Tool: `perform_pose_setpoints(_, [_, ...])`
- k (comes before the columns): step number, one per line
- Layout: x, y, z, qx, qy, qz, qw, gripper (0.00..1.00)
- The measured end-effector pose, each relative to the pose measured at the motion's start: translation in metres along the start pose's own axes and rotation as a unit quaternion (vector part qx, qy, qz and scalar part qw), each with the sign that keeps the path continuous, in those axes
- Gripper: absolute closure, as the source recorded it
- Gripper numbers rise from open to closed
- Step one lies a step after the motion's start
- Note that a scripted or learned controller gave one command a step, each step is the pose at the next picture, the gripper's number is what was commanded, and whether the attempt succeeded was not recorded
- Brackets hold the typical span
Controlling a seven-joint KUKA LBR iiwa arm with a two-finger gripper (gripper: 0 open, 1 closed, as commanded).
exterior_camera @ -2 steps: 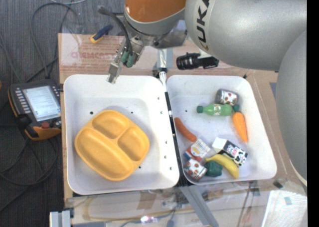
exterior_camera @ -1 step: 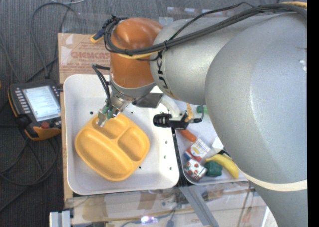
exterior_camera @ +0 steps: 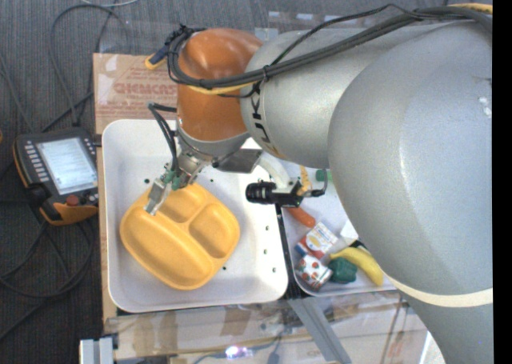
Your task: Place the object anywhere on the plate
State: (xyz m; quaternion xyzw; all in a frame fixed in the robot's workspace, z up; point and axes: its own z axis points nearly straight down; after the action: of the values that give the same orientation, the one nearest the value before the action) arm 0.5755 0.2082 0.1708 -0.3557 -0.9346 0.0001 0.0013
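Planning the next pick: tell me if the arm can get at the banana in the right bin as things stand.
Probably yes. The banana lies on top at the right bin's near edge, nothing over it; the gripper is above the yellow plate in the left bin.

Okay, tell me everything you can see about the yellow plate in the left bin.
The yellow plate looks like glossy moulded plastic, a rounded square split into three shallow compartments. It lies flat and turned at an angle on the floor of the left bin. The gripper hangs over its upper left edge.

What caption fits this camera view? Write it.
Gripper over the yellow plate's upper left edge in the left bin; toys fill the right bin.
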Motion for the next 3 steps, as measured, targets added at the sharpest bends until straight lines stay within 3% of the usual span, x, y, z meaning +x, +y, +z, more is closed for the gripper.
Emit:
perform_pose_setpoints(1, [0.0314,0.0039,-0.0935,-0.001,-0.001,-0.029,0.9996,0.00])
perform_pose_setpoints(3, [0.0311,0.0036,-0.0934,-0.001,-0.001,-0.028,0.9996,0.00])
